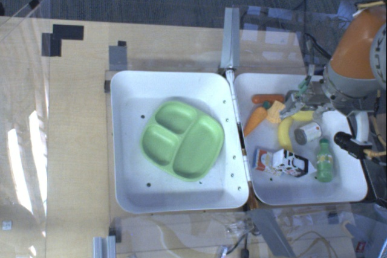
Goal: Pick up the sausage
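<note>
Approach step: gripper (297,103) hovers beside sausage (268,98) in right bin (354,190).
Jaws spread, pinching nothing; next, centre over sausage and descend.

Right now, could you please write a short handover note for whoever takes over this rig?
Gripper: low over the top of the right bin; holds nothing that I can see.
Sausage: lying near the right bin's top edge, just left of the gripper, beside the carrot and banana.
Left bin: holds the green divided plate.
Done: approach only.
Left: grasp and lift the sausage.
</note>
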`<state>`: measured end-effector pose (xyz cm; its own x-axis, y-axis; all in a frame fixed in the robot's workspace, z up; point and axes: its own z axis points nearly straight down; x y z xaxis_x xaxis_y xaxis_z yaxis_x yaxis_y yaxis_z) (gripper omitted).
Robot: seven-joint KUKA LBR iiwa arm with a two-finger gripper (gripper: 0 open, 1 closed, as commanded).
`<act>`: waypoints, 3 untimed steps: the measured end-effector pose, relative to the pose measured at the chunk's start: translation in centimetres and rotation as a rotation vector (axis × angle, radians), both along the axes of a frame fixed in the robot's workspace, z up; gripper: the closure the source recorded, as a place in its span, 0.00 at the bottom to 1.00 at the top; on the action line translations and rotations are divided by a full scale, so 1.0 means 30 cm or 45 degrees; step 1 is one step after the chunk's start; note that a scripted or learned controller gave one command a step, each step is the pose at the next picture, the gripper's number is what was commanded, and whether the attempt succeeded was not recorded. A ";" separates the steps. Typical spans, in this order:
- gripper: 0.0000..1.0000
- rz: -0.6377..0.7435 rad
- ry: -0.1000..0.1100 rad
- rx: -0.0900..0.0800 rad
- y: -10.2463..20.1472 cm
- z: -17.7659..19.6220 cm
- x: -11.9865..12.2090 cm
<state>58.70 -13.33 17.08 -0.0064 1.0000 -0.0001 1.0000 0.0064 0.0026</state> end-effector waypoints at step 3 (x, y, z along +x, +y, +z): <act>0.00 -0.120 -0.016 -0.004 -0.019 -0.209 0.286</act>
